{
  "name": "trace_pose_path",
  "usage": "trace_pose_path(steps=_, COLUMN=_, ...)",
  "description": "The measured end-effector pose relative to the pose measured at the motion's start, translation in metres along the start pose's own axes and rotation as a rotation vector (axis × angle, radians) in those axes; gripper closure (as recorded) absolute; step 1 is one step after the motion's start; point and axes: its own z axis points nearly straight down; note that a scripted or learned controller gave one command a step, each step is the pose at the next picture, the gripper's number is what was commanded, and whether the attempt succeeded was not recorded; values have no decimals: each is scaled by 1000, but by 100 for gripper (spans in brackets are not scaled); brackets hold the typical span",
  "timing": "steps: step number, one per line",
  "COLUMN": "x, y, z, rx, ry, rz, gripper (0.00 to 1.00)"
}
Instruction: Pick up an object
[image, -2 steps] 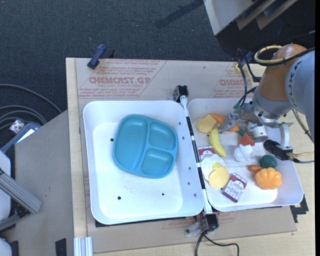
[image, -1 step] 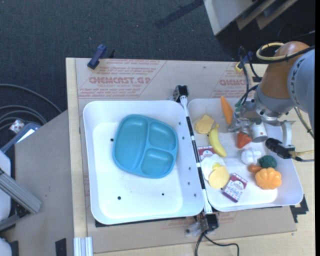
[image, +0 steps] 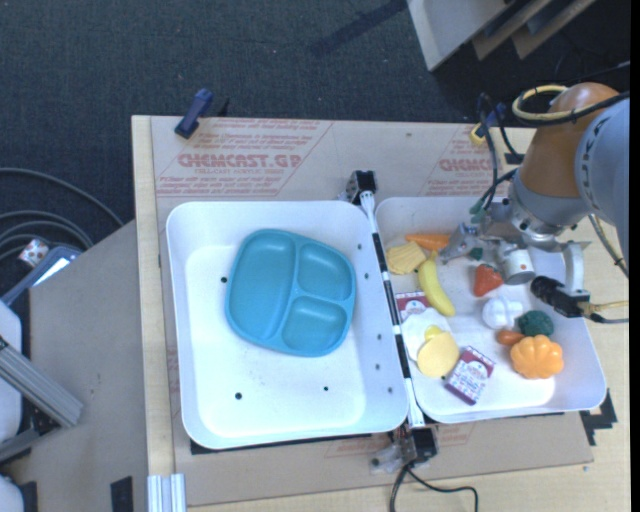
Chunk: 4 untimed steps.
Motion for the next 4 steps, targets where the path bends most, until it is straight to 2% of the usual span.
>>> trace_pose_path(steps=1, x=0, y=1, z=-10, rx=-3, ry=0, rz=-1, gripper=100)
trace_pose_path(steps=2, x=0, y=1, z=-10, rx=-2, ry=0, rz=-1, gripper=0)
trace_pose_path(steps=3, x=6, y=24, z=15, rx=35, ry=4, rz=-1, gripper=0)
trace_pose_path(steps=4, x=7, y=26, z=5, rx=27, ry=2, rz=-1, gripper=100)
